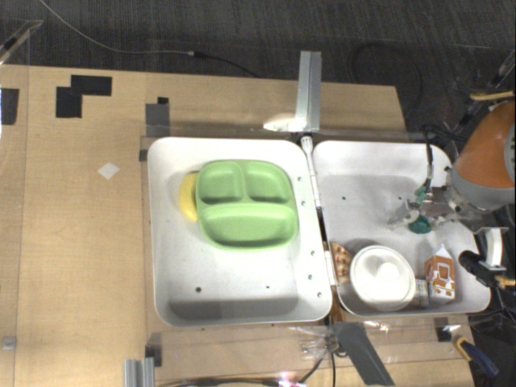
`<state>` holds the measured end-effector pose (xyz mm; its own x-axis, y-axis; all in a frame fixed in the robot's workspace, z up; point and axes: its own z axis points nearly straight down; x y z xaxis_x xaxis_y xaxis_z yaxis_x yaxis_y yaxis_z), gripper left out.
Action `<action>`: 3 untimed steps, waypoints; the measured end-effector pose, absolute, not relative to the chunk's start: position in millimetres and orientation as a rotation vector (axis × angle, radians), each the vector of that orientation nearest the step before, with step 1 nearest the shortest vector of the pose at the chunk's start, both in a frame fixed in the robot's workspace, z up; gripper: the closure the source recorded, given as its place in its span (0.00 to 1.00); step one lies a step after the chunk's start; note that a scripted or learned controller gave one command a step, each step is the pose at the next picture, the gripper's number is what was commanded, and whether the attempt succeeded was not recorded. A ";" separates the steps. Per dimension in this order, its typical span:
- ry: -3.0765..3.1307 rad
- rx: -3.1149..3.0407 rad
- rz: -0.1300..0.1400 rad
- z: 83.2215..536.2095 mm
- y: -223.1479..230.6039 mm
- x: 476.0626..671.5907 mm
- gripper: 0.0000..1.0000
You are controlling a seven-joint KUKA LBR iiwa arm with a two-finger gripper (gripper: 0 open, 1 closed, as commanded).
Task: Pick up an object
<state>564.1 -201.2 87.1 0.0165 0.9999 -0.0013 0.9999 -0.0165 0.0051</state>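
Wooden bench (72, 240), two white bins (173, 289): gripper (421, 214) low in right bin, finger state impossible to tell. Nearby teal object (420, 226) probably light, hard; best pinched across middle.

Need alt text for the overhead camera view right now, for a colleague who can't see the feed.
The gripper hangs low over the right bin, near its right side, next to a small teal object. That bin also holds a white bowl and an orange-and-white carton along its front edge. The left bin holds a green divided plate partly covering something yellow.
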 end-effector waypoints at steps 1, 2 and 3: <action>2.200 2.237 0.004 87.1 -201.2 564.1 0.00; 2.198 2.230 0.008 99.5 -201.1 566.1 1.00; 2.131 2.305 0.003 219.5 -135.6 540.7 1.00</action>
